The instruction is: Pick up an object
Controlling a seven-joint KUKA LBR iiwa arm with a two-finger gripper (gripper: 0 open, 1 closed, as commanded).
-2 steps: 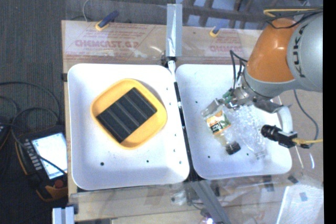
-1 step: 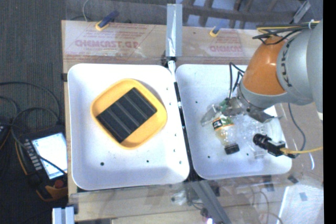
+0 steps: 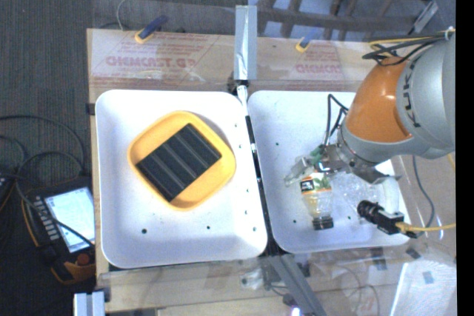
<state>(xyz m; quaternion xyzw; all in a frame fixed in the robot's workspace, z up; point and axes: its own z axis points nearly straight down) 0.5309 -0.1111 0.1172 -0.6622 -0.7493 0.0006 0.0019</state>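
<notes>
My gripper (image 3: pixel 317 161) hangs low over the middle of the right bin (image 3: pixel 281 129), under the grey arm with its orange band (image 3: pixel 374 115). Just below it lies a small clear bottle (image 3: pixel 318 200) with an orange and white label and a dark cap pointing toward the bin's front edge. The gripper's tip is right at the bottle's upper end; I cannot tell whether they touch. In the left bin (image 3: pixel 118 233) a yellow rounded-square object (image 3: pixel 183 160) with a black ribbed top lies flat near the centre.
Crumpled clear plastic (image 3: pixel 346 187) lies to the right of the bottle in the right bin. A raised divider (image 3: pixel 254 159) separates the two bins. A handheld screen device (image 3: pixel 63 214) sits on the floor to the left of the bench.
</notes>
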